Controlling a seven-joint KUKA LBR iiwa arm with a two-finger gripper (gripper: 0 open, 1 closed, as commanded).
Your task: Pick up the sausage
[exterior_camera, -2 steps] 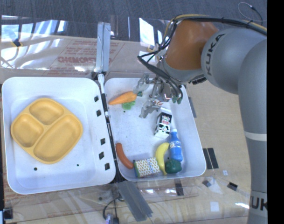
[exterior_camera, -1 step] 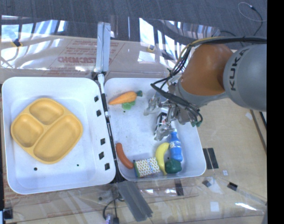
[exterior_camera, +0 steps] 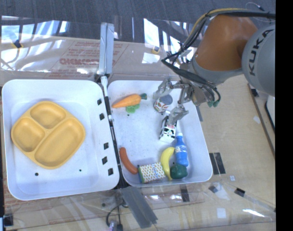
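The sausage is a reddish-brown link lying at a slant against the left wall of the right bin, near its front corner. My gripper hangs over the far right part of that bin, well behind and to the right of the sausage. Its fingers stand spread and open, with nothing of the sausage between them. A small white and red item sits just under the left finger.
A carrot lies at the back of the right bin. A milk carton, blue bottle, banana, green item and patterned block crowd its front right. The left bin holds a yellow divided plate.
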